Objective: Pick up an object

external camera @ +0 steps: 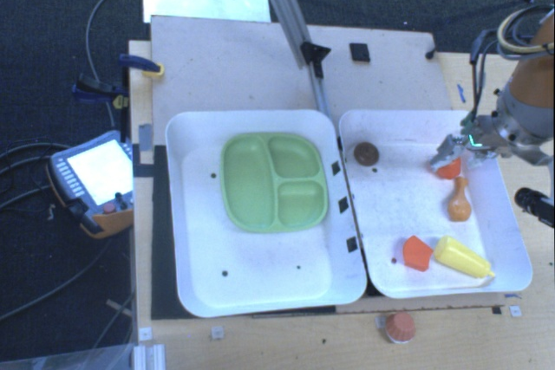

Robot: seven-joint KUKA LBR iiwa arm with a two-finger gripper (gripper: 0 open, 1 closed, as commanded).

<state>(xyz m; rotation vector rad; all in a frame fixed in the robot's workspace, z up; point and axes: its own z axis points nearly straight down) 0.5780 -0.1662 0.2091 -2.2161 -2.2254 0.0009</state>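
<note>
The tool (451, 156) hung low over the right bin (390, 273), near its far right side. Its tip sat right on top of a small orange thing (449, 171), but I could not tell if it was spread apart or pressed together, or if it was pinching that thing.

Just below lay an orange toy (459, 200) shaped like a little pear. Nearer the front edge sat a red block (416, 253), with a yellow cone (462, 257) just beside it. A brown ball (366, 154) rested near the far left corner of this bin.

The left bin (199, 273) held a green plate (274, 182) with three parts. A round pink lid (400, 327) lay on the counter (234, 56) in front of the bins. No words could be read anywhere.
</note>
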